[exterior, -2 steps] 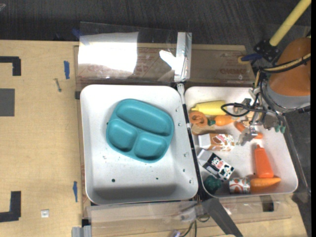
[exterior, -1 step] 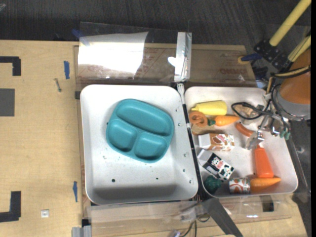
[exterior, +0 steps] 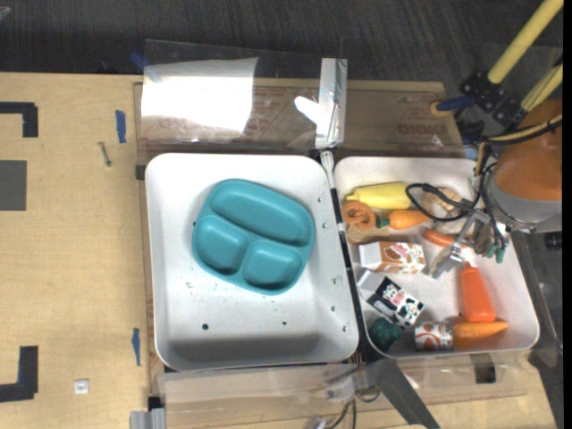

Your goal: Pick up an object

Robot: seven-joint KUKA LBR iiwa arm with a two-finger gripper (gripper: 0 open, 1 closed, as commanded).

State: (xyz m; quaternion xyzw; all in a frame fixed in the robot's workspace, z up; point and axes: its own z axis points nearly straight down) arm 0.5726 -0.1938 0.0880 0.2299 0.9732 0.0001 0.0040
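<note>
My gripper (exterior: 451, 257) hangs over the middle of the right bin (exterior: 529, 304), below the arm's orange band (exterior: 527, 172). Its tip is just above and left of an upright-lying orange bottle (exterior: 476, 295). A small printed carton (exterior: 401, 256) lies to its left. A black-and-white spotted item (exterior: 396, 300) sits lower left. I see nothing held in the gripper. The arm's cables cover part of the bin's back right.
Also in the right bin are a yellow piece (exterior: 382, 194), an orange carrot (exterior: 407, 220), a brown item (exterior: 359, 224), a small can (exterior: 433, 336), a dark green item (exterior: 384, 332) and an orange piece (exterior: 481, 331). The left bin (exterior: 174, 311) holds a teal divided plate (exterior: 253, 234).
</note>
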